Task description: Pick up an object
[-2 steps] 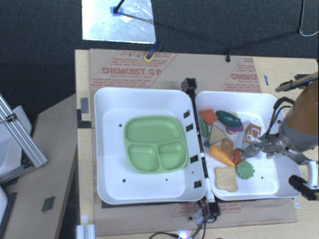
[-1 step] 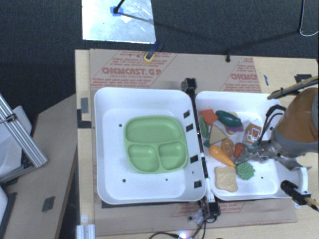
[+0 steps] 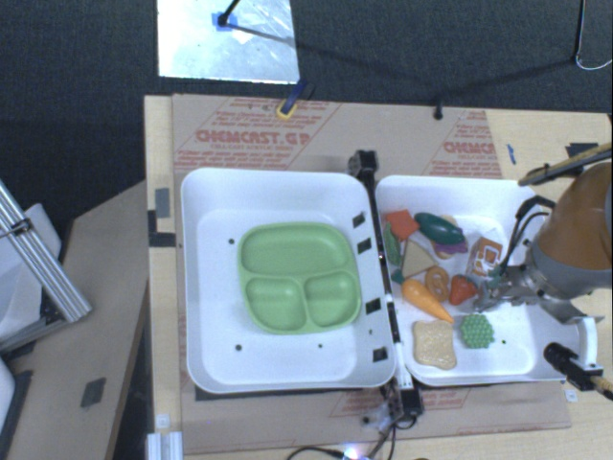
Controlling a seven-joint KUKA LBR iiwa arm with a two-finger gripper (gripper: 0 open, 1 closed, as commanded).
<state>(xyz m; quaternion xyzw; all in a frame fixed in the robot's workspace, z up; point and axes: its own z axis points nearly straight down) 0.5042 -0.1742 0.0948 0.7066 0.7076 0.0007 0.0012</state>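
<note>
arm (image 3: 578, 233): 1, reaches in from the right edge, orange band uppermost, grey wrist below | gripper (image 3: 490, 290): points left and down, low, at the end of the wrist

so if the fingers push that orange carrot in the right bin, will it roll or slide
The carrot looks like a smooth, tapered toy, so it would probably roll in an arc rather than straight. It lies close to the bread slice and green broccoli, which would likely stop it quickly.
</note>
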